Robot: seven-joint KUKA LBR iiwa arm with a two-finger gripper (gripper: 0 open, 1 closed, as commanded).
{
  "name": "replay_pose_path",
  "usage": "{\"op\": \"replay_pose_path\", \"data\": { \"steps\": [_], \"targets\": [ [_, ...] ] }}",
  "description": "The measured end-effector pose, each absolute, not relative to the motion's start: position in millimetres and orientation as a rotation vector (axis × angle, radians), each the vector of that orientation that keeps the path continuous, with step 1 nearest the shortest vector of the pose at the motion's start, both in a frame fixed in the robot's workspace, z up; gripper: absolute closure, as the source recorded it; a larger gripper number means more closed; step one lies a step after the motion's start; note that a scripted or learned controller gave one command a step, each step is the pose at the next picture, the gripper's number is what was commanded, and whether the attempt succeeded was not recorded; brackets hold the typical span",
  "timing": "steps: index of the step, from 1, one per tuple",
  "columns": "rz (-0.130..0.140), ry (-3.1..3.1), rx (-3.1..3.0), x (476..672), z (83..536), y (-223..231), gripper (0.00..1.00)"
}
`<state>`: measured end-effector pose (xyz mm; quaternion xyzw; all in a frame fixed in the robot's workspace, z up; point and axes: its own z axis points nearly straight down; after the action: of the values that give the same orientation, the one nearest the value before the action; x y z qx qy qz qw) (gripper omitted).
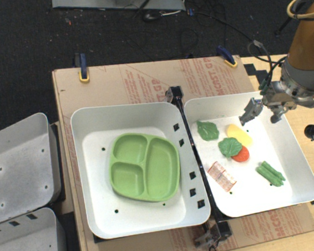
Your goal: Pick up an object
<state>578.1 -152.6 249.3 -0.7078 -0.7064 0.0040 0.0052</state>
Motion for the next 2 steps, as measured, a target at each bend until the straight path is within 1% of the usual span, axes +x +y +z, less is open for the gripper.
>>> {"op": "replay_pose_path", "data": {
  "steps": [1,2],
  "targets": [
    [0.000,-2.223,-2.220,580.4,256.7,-152.0,0.00],
    [0.005,-2.217,-2.221,581.1,194.4,-157.4,0.00]
  ]
}}
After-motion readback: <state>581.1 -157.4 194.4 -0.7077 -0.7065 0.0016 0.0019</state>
